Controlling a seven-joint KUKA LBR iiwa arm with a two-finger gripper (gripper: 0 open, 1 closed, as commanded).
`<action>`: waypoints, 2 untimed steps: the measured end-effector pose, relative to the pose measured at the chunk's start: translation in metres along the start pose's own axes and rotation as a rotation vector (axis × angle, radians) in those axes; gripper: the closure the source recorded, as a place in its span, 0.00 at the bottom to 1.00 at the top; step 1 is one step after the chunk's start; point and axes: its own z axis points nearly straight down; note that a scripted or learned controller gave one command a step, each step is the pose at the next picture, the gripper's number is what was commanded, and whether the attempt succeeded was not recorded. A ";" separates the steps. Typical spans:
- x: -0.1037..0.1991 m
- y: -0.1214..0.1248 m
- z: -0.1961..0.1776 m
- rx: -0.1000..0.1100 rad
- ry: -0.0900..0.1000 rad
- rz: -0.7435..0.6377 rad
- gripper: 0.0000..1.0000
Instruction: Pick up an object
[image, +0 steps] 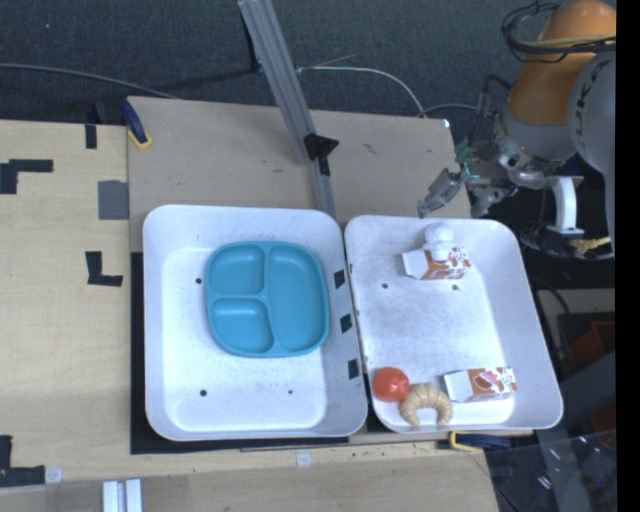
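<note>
The right bin (450, 320) holds a small white and orange carton with a round white cap (435, 258) near its far edge. Along its near edge lie a red ball-like fruit (391, 382), a tan croissant (427, 402) and a second white and orange carton (480, 383). My gripper (456, 196) hangs over the bin's far rim, just beyond the capped carton. Its two fingers stand apart, open, with nothing between them.
The left bin (180, 380) carries a blue divided plate (268, 298). A grey metal post (290, 90) slants up from between the bins at the back. Black cables and the arm's base (560, 90) crowd the right side.
</note>
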 end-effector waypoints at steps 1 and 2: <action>0.000 0.000 0.000 0.000 0.000 0.000 0.00; 0.006 -0.008 0.048 0.005 0.000 0.001 0.00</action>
